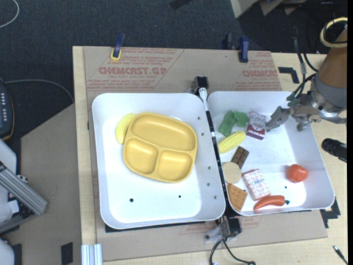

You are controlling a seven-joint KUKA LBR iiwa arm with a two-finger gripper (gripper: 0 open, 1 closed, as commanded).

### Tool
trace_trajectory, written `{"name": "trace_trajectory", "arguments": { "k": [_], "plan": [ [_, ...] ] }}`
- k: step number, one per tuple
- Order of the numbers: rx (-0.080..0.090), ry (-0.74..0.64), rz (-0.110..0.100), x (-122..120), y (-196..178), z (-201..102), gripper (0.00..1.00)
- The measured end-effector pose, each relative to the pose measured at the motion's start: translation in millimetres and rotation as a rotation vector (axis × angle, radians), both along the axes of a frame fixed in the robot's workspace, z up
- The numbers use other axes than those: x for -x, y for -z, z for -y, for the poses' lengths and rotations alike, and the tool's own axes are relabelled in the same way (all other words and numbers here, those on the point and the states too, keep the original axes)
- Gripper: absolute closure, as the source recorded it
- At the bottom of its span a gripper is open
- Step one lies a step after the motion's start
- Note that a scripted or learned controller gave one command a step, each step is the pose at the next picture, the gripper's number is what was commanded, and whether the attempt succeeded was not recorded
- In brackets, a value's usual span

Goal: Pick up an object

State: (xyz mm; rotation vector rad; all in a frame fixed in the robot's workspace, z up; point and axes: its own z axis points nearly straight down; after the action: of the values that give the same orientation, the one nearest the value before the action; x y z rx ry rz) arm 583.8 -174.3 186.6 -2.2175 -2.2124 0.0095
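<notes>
My gripper (288, 121) hangs over the back right of the right bin (322, 164), open, with nothing between its fingers. One finger (274, 120) reaches left toward a clear-wrapped red packet (256, 125) and stops just beside it. Further left in that bin lie a green toy vegetable (231, 121) and a yellow corn cob (231, 141). Toward the front are a brown chocolate piece (240, 156), a round cream cookie (231, 174), a waffle (237, 195), a red-and-white packet (256, 183), a red sausage (270, 202) and a red-orange tomato (298, 173).
The left bin (110, 164) holds a yellow divided plate (160, 148) with a yellow banana-like piece (124, 127) tucked behind its left edge. A black divider clip (201, 84) sits between the bins at the back. Bare bin floor lies below the gripper.
</notes>
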Motion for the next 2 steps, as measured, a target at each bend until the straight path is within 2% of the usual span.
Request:
{"name": "trace_trajectory", "arguments": {
  "k": [1,2],
  "plan": [
    [0.003,-0.003,0.012,-3.0,-6.1,0.0,0.0],
    [0.0,-0.003,0.005,0.6,37.4,-4.3,0.0]
  ]
}}
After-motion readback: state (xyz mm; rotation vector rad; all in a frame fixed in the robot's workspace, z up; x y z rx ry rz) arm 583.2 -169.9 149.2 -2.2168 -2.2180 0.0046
